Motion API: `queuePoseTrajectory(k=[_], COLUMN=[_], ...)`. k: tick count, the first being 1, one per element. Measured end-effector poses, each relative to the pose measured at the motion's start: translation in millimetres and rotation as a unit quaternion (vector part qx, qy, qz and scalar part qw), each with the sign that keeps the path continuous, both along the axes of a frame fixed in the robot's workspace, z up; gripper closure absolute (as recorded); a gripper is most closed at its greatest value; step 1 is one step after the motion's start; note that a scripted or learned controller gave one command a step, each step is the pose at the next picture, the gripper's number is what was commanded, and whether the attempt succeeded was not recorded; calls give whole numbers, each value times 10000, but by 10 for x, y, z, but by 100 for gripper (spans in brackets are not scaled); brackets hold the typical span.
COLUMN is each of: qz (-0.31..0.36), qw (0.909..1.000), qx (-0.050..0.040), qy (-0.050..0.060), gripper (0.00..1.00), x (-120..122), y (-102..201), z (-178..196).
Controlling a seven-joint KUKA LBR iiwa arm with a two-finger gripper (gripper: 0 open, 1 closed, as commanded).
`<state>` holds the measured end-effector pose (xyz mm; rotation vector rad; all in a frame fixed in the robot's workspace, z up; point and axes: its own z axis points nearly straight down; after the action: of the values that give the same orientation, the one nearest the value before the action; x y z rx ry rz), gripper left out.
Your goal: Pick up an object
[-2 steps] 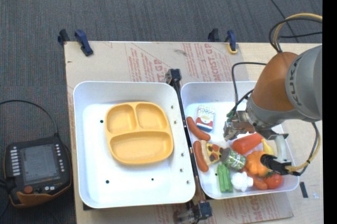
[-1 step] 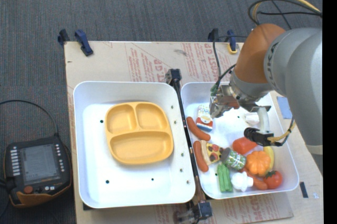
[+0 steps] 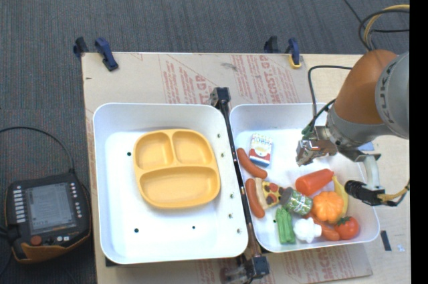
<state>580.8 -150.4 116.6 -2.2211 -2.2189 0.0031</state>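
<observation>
My gripper (image 3: 308, 154) hangs over the middle of the right bin (image 3: 287, 117), just above and left of an orange carrot (image 3: 314, 181). Nothing shows between its fingers. Toy foods fill the bin's front part: a small milk carton (image 3: 261, 150), two sausages (image 3: 251, 163) (image 3: 255, 198), a pizza slice (image 3: 269, 192), an orange pepper (image 3: 327, 206), a green vegetable (image 3: 285, 225), a white garlic-like piece (image 3: 307, 230) and a tomato (image 3: 348, 227). The grey arm with its orange band (image 3: 364, 95) reaches in from the right.
The left bin (image 3: 110, 142) holds a yellow divided plate (image 3: 177, 167). A black divider clamp (image 3: 221, 97) sits between the bins. Blue clamps (image 3: 105, 53) (image 3: 292, 49) grip the board's far edge. A teach pendant (image 3: 47, 212) lies on the floor at left.
</observation>
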Motion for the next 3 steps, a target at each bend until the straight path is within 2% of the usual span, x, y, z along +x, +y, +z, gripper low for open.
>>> queuePoseTrajectory(k=[1,2,3], qz=[0,14,2], qw=[10000,10000,10000], qx=[6,2,10], qy=[-1,-7,5], gripper=[0,0,0], x=[2,631,-20], y=[8,-423,-111], z=[-1,-293,-297])
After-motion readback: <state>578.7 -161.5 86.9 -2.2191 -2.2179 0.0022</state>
